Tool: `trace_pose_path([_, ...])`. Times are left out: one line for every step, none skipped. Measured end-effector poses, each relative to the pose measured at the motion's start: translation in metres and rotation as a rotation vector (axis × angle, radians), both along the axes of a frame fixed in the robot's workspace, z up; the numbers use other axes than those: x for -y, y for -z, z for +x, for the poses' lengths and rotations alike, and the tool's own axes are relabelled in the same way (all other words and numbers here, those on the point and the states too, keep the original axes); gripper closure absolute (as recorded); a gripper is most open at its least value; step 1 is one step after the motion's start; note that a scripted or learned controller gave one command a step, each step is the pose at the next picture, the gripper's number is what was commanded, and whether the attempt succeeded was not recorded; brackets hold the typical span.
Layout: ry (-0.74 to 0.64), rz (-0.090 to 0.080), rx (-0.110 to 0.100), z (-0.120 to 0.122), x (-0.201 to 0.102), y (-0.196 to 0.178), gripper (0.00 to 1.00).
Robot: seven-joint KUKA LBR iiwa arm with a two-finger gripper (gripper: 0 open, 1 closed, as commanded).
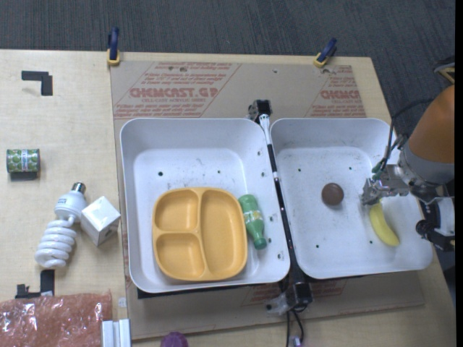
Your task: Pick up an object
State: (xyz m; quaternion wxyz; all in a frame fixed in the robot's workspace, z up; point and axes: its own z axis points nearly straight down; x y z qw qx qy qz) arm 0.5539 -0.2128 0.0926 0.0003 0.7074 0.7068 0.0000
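Gripper [375, 194] sits at the banana's [383, 226] upper end; whether its jaws grip it, I cannot tell.

A spiral bulb [58, 234] lies beside a white cube [100, 220] (green can [23, 162] further up).

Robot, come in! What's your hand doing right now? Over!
Hand low in right bin, at top end of banana. Banana lying flat, not lifted. Brown ball nearby to the left, clear of hand.
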Motion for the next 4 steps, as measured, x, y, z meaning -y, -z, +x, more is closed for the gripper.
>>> trace_pose_path([0.001,0.0,0.0,-0.076,-0.021,0.0,0.0])
trace_pose_path([0.004,-0.001,0.003,-0.075,-0.02,-0.01,1.0])
trace_pose_path([-0.001,0.0,0.002,-0.076,-0.085,-0.047,1.0])
trace_pose_path([-0.001,0.0,-0.001,-0.046,-0.119,0.0,1.0])
